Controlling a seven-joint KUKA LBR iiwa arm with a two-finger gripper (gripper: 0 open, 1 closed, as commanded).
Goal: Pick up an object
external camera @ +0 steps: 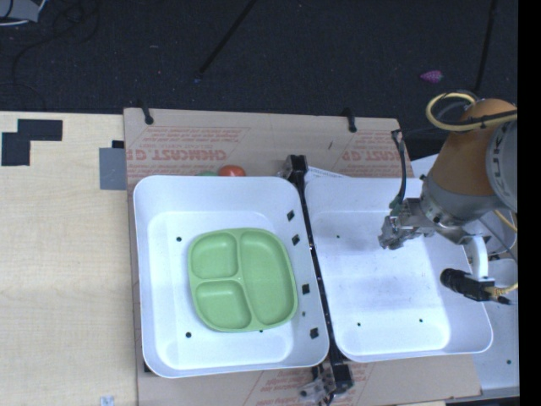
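Green divided plate lies flat in left bin. Hand hangs over right bin, nothing in it; how far open, can't tell.

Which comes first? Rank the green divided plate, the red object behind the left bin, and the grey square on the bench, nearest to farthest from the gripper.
1. Green divided plate, lying in the left bin, left of the gripper.
2. Red object, behind that bin's back rim.
3. Grey square, on the bench, farthest left.
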